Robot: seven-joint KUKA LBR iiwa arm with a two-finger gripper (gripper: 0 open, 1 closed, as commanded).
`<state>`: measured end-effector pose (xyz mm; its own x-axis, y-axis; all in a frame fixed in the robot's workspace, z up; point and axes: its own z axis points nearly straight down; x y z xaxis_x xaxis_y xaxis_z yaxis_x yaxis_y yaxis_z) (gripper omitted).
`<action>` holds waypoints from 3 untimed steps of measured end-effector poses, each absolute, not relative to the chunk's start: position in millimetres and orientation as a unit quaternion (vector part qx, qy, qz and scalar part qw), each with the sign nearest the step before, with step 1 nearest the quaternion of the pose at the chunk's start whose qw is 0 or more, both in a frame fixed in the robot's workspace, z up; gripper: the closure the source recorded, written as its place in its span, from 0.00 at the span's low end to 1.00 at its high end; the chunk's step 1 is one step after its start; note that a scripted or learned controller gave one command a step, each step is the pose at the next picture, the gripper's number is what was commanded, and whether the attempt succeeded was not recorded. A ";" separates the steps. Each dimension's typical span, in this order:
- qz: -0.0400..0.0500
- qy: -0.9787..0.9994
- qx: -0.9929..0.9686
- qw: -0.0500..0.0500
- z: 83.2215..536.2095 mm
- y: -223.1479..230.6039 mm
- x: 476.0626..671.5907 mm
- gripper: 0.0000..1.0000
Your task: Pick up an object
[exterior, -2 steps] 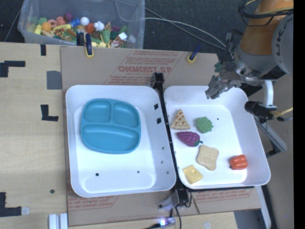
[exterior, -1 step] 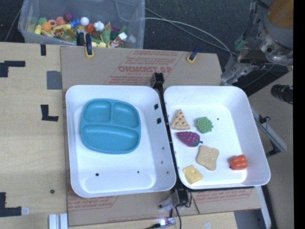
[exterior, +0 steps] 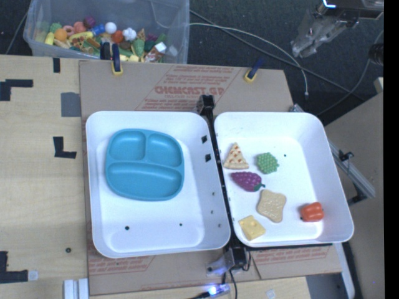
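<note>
In the right bin (exterior: 312, 129) lie several toy foods: a pizza slice (exterior: 235, 157), a green bumpy piece (exterior: 267, 162), a purple grape bunch (exterior: 247, 180), a tan bread slice (exterior: 272, 205), a yellow cheese block (exterior: 252, 227) and a red-orange pepper (exterior: 312, 212). My gripper (exterior: 315, 35) hangs high at the top right, well beyond the bins' far edge, with nothing between its fingers that I can make out.
The left bin (exterior: 100, 229) holds a blue divided plate (exterior: 144, 165). A clear tub of small toys (exterior: 106, 27) stands at the back left. Two yellow clamps (exterior: 116, 66) (exterior: 251, 75) pin the cardboard under the bins.
</note>
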<state>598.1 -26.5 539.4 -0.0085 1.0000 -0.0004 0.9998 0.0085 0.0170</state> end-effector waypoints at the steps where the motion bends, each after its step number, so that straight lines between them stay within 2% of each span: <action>1: -0.006 0.709 0.705 -0.006 396.7 24.6 533.0 1.00; 2: 0.002 0.709 0.705 0.001 504.7 66.3 503.5 1.00; 3: 0.001 0.709 0.706 0.001 536.7 91.8 489.1 1.00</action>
